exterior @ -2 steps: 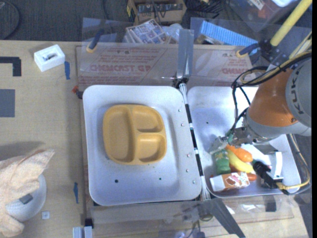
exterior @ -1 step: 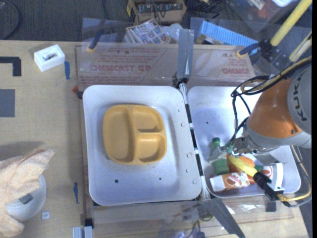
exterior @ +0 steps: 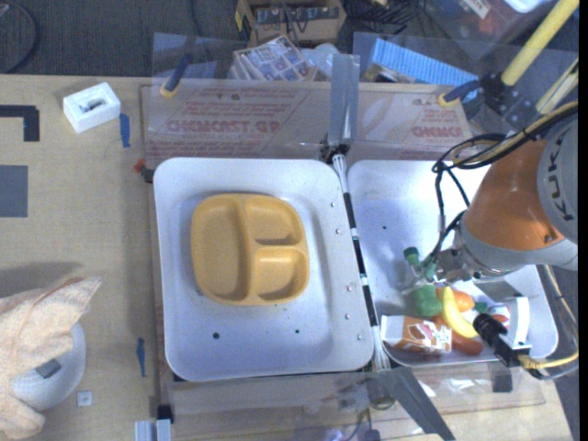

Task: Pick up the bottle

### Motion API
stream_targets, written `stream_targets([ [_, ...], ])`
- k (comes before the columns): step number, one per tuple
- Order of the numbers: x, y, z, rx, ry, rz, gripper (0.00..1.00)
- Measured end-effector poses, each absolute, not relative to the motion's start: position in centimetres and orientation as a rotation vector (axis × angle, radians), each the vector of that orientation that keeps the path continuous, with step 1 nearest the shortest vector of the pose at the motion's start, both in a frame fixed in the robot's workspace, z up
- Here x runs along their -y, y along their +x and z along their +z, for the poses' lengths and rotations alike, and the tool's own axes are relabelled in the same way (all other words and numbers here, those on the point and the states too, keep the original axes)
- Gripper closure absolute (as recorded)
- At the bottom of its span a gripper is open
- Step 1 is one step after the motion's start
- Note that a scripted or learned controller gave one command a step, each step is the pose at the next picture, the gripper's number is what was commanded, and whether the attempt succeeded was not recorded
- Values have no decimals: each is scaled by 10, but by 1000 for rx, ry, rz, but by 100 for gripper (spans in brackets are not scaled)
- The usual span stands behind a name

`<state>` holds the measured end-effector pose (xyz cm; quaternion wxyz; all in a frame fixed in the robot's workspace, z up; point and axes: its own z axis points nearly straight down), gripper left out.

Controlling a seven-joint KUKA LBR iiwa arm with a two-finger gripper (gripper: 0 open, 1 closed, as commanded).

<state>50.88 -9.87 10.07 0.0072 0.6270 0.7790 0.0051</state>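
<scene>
The bottle point(exterior: 412, 263) looks like a clear one with a green cap, lying in the right bin point(exterior: 386, 200) near its middle. Only its cap end is plain to see. My gripper point(exterior: 443, 267) hangs just right of the cap, low over the pile of things, under the orange wrist band. Its tips are hidden by the wrist and the clutter. I cannot make out anything held between them.
Close below the bottle lie a green round thing point(exterior: 424, 300), a yellow banana point(exterior: 455, 310), an orange-and-white carton point(exterior: 421, 335) and a white packet point(exterior: 517, 319). The left bin point(exterior: 175, 274) holds a yellow divided plate point(exterior: 250, 248). A metal divider point(exterior: 354, 237) separates the bins.
</scene>
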Motion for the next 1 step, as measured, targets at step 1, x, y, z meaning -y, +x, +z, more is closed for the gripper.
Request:
stream_targets([
  [1,96,540,234,-2299,2138,0,100],
])
